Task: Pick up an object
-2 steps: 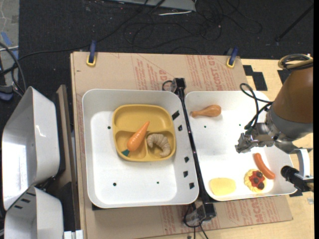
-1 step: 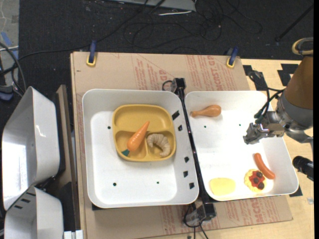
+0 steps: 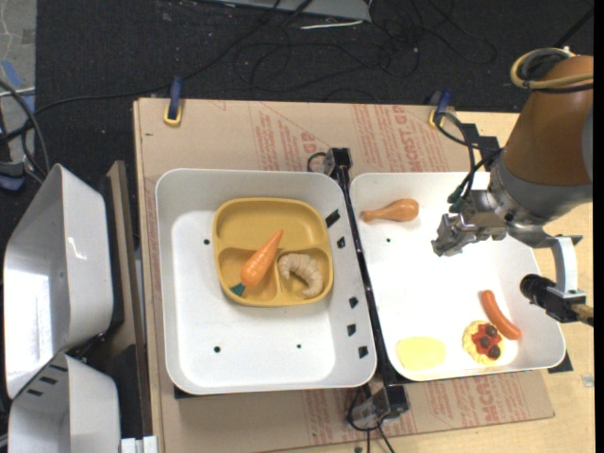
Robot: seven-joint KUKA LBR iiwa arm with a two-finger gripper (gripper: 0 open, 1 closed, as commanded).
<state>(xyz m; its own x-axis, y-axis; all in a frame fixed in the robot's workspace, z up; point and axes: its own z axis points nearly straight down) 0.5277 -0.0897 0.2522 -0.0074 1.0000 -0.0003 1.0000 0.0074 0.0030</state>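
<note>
We saw two shallow white bins side by side on the tabletop (image 3: pixel 255 125). In the left bin (image 3: pixel 189 347) sat a yellow divided plate (image 3: pixel 236 217); a toy carrot (image 3: pixel 261 259) lay tilted across its divider, and a pale shrimp (image 3: pixel 303 272) rested in the compartment just beside it.

The right bin (image 3: pixel 415 281) held four loose things. A toy chicken drumstick (image 3: pixel 392 211) lay near its far edge. A flat yellow disc (image 3: pixel 421 352) lay near the front edge, and further right were a small round pizza piece (image 3: pixel 487 342) and a sausage (image 3: pixel 500 314), the two just beside each other.

The arm reached in from the right, and the gripper (image 3: pixel 451 237) hung above the bare floor of the right bin, between the drumstick and the sausage and apart from both. It was dark and seen from above, so we could not tell how far it stood open. We saw nothing between its tips.
</note>
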